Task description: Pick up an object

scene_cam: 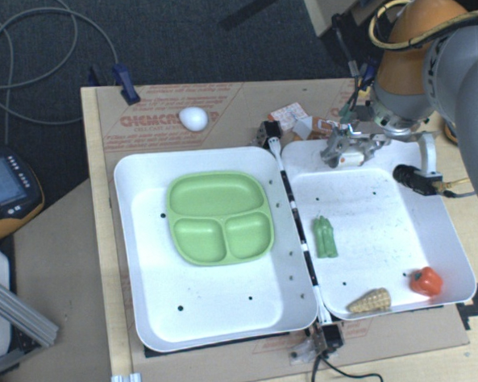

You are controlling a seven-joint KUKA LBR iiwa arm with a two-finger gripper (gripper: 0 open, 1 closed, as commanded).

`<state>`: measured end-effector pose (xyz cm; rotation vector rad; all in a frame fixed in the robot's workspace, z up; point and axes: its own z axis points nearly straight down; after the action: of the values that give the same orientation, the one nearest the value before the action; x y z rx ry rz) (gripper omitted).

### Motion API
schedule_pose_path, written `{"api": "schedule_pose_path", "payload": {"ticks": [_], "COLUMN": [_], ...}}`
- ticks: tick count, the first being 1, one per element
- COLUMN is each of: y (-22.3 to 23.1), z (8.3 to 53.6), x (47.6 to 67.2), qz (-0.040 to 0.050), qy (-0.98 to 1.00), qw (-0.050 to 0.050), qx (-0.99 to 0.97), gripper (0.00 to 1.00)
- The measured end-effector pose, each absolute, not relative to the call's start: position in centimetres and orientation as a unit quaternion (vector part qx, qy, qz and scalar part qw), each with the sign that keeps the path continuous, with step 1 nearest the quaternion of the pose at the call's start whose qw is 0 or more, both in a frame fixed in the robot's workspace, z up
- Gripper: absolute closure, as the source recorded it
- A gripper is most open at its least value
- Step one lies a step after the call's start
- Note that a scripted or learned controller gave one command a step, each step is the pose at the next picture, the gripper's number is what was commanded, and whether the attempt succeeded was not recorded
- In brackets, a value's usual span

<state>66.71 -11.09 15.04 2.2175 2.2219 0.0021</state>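
In the right bin lie three small things: a green vegetable-shaped piece near its left side, a tan ridged cone at the front, and a red tomato-like piece in the front right corner. My gripper hangs over the back edge of the right bin, well behind all three and touching none of them. A black part juts from the arm over the bin's right rear.
The left bin holds a green divided plate. Behind the bins on the cardboard base sit a white egg-like ball, a blue clip and some small wrappers. Cables and a handheld screen lie off the bench at left.
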Motion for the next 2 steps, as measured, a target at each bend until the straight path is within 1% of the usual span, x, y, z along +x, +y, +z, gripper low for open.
{"api": "schedule_pose_path", "payload": {"ticks": [1, 2], "y": [-4.5, -1.3], "z": [18.5, 21.3], "x": [64.5, 59.6], "qz": [-0.0002, -0.0003], "qy": [0.708, 0.708], "qw": [-0.001, -0.001], "qx": [0.707, 0.707], "gripper": [1.0, 1.0]}}
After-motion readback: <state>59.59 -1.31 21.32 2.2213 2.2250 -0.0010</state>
